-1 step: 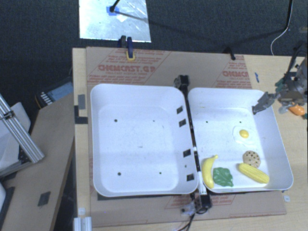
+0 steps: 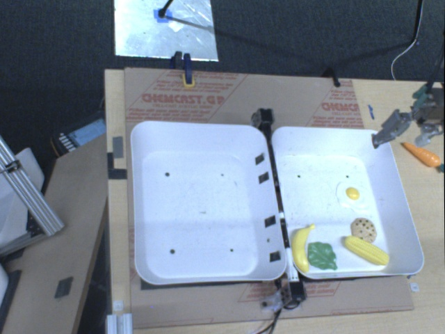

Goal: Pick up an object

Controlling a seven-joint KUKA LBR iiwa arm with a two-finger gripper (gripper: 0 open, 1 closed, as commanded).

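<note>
My gripper (image 2: 402,126) hangs at the far right, over the back right corner of the right bin (image 2: 316,152) and above its rim. Nothing shows in its grasp. An orange carrot (image 2: 423,154) lies on the bench just outside that bin, right below the gripper. In the right bin's front half lie a fried egg (image 2: 352,193), a round cookie (image 2: 363,229), a yellow corn cob (image 2: 366,250), a banana (image 2: 300,248) and a green leafy piece (image 2: 322,256).
The left bin (image 2: 201,134) sits beside the right one, joined by a black clipped divider (image 2: 273,186). Both rest on a cardboard sheet (image 2: 229,96). A foil square (image 2: 165,18) lies beyond the bench, and a metal frame (image 2: 24,193) stands at the left.
</note>
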